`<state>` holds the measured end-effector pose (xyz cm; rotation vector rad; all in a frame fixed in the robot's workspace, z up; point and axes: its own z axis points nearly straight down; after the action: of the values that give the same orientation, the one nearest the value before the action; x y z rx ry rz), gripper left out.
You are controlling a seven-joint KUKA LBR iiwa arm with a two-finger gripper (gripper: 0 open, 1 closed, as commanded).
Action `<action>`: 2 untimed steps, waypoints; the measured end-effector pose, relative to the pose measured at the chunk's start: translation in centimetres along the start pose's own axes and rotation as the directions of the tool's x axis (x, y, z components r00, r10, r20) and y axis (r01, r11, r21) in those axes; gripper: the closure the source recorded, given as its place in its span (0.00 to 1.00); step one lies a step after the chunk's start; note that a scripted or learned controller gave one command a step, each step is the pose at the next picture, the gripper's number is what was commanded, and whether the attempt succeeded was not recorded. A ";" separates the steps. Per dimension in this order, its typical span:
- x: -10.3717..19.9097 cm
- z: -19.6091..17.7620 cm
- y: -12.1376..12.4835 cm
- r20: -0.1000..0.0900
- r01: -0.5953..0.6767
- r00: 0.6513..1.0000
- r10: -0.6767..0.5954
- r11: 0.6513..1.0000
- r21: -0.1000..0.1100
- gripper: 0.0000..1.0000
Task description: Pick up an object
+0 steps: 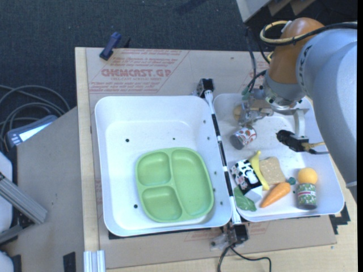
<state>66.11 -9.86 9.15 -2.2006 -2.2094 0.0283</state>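
Dark blue-grey carpet floor point(51, 16) surrounds brown printed table point(136, 69). Grey cables point(22, 103) coil left of table. Blue clip point(110, 46) at table's far-left corner.

- Divided plate point(174, 183) is lying in the left bin point(113, 123).
- Right bin point(334, 200) is holding a small can point(244, 136) at the back; carrot point(275, 194), jar point(305, 196) and round fruit point(307, 176) are sitting toward the front.
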 end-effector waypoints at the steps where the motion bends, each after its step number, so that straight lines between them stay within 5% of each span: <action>1: 0.0 0.0 0.0 0.000 0.000 1.000 0.000 1.000 0.000 0.00; 2: 0.2 0.8 0.1 0.004 -0.006 1.000 0.007 1.000 -0.014 0.00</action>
<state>66.13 -9.64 8.33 -2.2169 -2.2113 0.0176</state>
